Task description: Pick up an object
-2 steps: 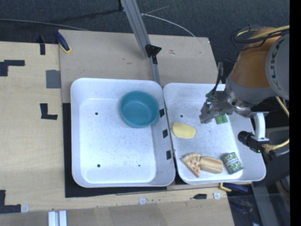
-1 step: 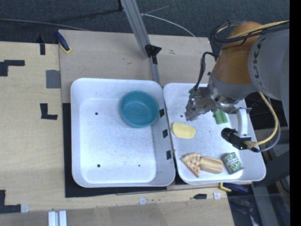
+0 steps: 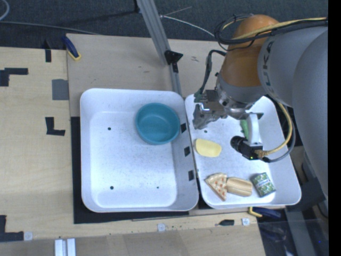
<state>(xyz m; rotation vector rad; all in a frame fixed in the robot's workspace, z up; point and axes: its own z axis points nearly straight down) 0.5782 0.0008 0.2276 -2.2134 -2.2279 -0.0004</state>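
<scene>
My gripper (image 3: 201, 119) hangs over the far left part of the right bin (image 3: 285, 193), close to the wall shared with the left bin. Just in front of it a flat yellow piece (image 3: 208, 148) lies on the bin floor, apart from the gripper. Along the near edge of the same bin lie a pizza slice (image 3: 216, 184), a tan bread-like piece (image 3: 239, 186) touching it, and a small green packet (image 3: 262, 183). I see nothing held in the gripper.
A blue bowl (image 3: 157, 122) stands upright in the far right part of the left bin (image 3: 128, 180). A slanted metal pole (image 3: 157, 31) rises behind the bins. The bulky grey arm (image 3: 298, 73) covers the right bin's far right side.
</scene>
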